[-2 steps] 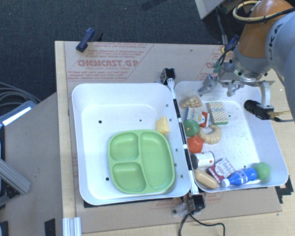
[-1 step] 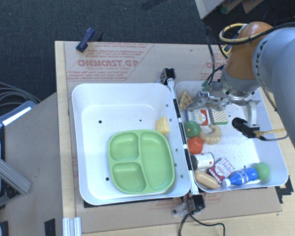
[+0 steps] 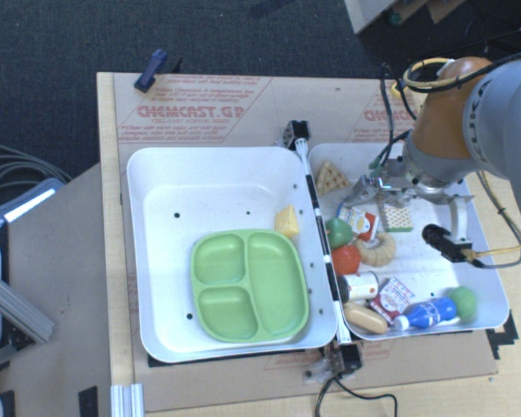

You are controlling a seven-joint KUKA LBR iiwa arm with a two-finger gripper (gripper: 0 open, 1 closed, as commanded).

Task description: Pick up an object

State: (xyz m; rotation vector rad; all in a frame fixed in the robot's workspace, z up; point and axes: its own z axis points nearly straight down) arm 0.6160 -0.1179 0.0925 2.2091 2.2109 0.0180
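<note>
Red-print packet (image 3: 363, 224) lies in the right bin (image 3: 491, 272), just below the gripper (image 3: 380, 188) as you look at the view. You cannot tell whether the two touch. You also cannot tell whether the gripper is spread or pressed together, because the metal parts blur together at this slant.

A checked packet (image 3: 398, 217) lies just right of the first one, also below the gripper. To the gripper's left, near the bin's far wall, sits a waffle wedge (image 3: 333, 178). The grey arm (image 3: 495, 120) with its orange band reaches in from the right, over the far part of that bin.

Moving out towards you, a green piece (image 3: 338, 231) and a red tomato (image 3: 346, 259) sit by the wall between the bins. A pale ring (image 3: 383, 250) lies beside the tomato. Nearer still are a white cylinder (image 3: 361, 286), a red-and-white packet (image 3: 392, 295) and a bun (image 3: 367, 320). A blue bottle (image 3: 425, 314) lies on its side, with a green ball (image 3: 463, 302) at its right end.

In the left bin (image 3: 143, 233) you see a green divided plate (image 3: 247, 283). A yellow wedge (image 3: 286, 221) sits just beyond the plate's far right corner. Both bins rest on the bench (image 3: 200, 111), and a small blue thing (image 3: 150, 69) sits at the bench's far left corner.
</note>
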